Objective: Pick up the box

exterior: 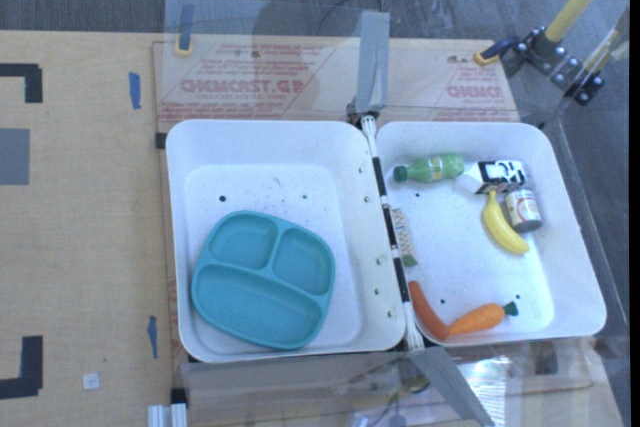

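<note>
The box is lying in the right bin, up near the far wall, at about 1 o'clock from the middle of that bin. It is small, dark and white, and its long side is running from 9 o'clock to 3 o'clock. The arm comes in from 3 o'clock, so I think it is going to meet the box's short end first, and a grab from above across the narrow way looks best. Things are crowding the box. The bottle is lying at 9 o'clock from it, with its fat end very near the box. The can is sitting just beside it at 5 o'clock, so close that I cannot tell if they are touching. The banana is lying at 6 o'clock, with its top tip pointing up at the box. The side at 12 o'clock is looking open, with only the bin wall near. The carrot is lying well apart, down at 6 o'clock. The plate is resting in the left bin, out of the way.
</note>
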